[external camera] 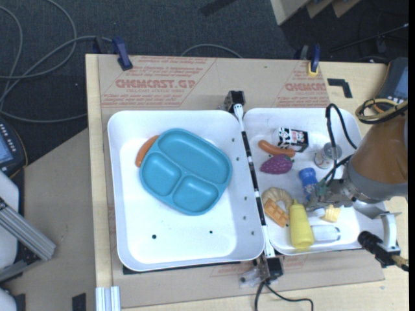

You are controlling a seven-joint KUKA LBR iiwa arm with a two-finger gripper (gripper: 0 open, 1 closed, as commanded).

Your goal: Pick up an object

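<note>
Hand (318, 198) is down in the right bin (347, 120), near its front-right part, w/ the grey arm (376, 167) and orange band coming in from the right. Can't tell how the hand is set, it's too small and dark to read, and nothing is clearly seen gripped.

Right beside the hand: a blue cylinder piece (307, 175) just behind it, a small pale yellow bit (331, 214) just to its front-right, and the yellow bottle (299, 225) just to the front-left, lying lengthwise toward the bin's front wall. Next to the bottle, on the divider side, sits a waffle-like orange piece (275, 212) w/ a tan pastry (277, 195) touching it.

Further back: purple grapes (277, 165), an orange hot dog (276, 149) behind them, a black-and-white carton (292, 137) near the rear wall. A small clear glass (327, 153) stands toward the right.

Left bin (123, 193) holds a blue divided plate (186, 170), tilted, w/ an orange item (145, 150) poking out under its back-left edge. Both bins sit on the counter (104, 83).
</note>
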